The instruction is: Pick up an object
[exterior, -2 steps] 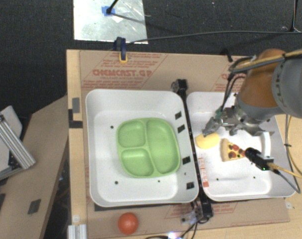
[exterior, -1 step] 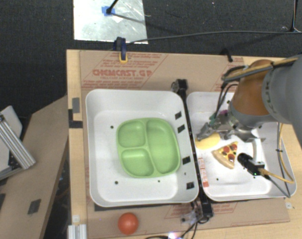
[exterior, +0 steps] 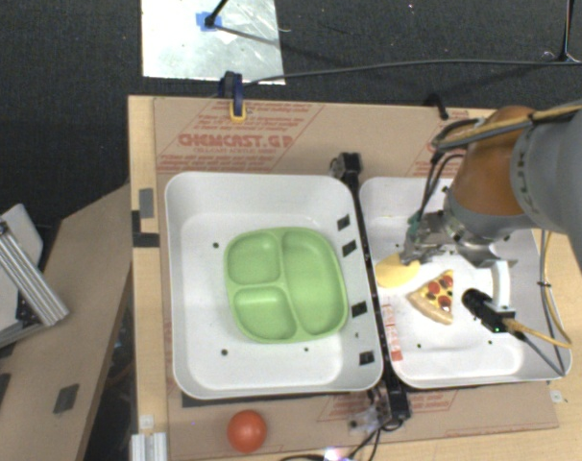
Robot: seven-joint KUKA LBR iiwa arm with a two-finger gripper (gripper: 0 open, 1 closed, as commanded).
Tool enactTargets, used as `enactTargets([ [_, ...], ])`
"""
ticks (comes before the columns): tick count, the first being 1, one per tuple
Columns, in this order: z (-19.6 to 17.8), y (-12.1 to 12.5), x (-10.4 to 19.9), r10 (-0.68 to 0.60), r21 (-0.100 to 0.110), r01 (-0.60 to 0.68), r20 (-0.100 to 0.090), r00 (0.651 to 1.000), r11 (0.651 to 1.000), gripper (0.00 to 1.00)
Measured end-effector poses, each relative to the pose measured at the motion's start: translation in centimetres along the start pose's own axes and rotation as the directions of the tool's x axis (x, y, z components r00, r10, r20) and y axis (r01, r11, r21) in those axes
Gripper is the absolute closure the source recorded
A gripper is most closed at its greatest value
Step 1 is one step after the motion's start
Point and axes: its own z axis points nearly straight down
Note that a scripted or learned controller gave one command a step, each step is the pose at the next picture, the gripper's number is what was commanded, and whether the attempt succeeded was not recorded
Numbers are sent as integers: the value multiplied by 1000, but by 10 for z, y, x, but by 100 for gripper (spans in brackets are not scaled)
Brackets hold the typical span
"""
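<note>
White bin (exterior: pixel 464 368), end effector (exterior: pixel 418 243) above yellow piece (exterior: pixel 397 274)

A robotics lab: a robot arm (exterior: pixel 531 176) works over two white bins (exterior: pixel 190 209) on a cardboard-covered bench (exterior: pixel 262 133), black curtain (exterior: pixel 60 46) behind.

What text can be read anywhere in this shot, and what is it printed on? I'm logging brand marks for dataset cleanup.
"CHEMCAST GP": large red letters, repeated diagonally, on the brown protective sheet under the two white bins.
Smaller red print around it on that sheet: too blurred to read.
Green divided tray, pizza slice, yellow piece, red ball: no lettering visible.
</note>
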Motion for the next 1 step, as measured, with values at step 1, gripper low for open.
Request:
enactTargets([
  [1,-49,6,-9,0,9,0,-2,1000,1000,100],
])
